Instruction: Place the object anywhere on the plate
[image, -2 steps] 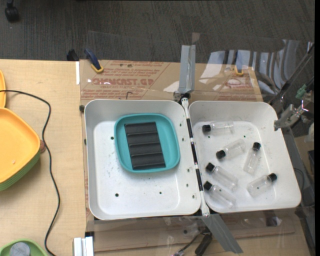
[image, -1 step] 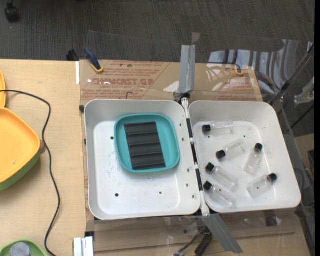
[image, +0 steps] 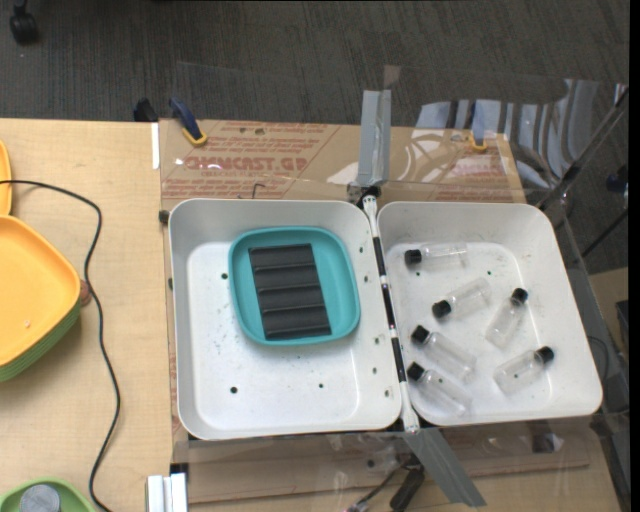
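Camera view looks down at a slant on a wooden worktop that carries two shallow white bins side by side. The left bin holds a teal plate with rounded corners, lying toward the bin's far half; a dark ribbed insert sits in the plate's middle, its ridges running left to right. The right bin holds six small clear vials with black caps, all lying on their sides and scattered apart from one another. One vial lies at the far left of that bin, its cap pointing left. A second lies near the centre, tilted, cap toward the near left. A third lies just right of it, cap at its far end. A fourth lies nearer, cap toward the far left. A fifth lies at the near right, cap toward the far right. The sixth lies closest to the near left corner, cap toward the left. None of the vials touches the plate; all are in the other bin from it. Brown cardboard with red printing lies beyond the bins. At the left edge, orange dishes are stacked on a green one, and a black cable runs across the wood. As for the pincer, I cannot tell whether it is spread or pressed together.
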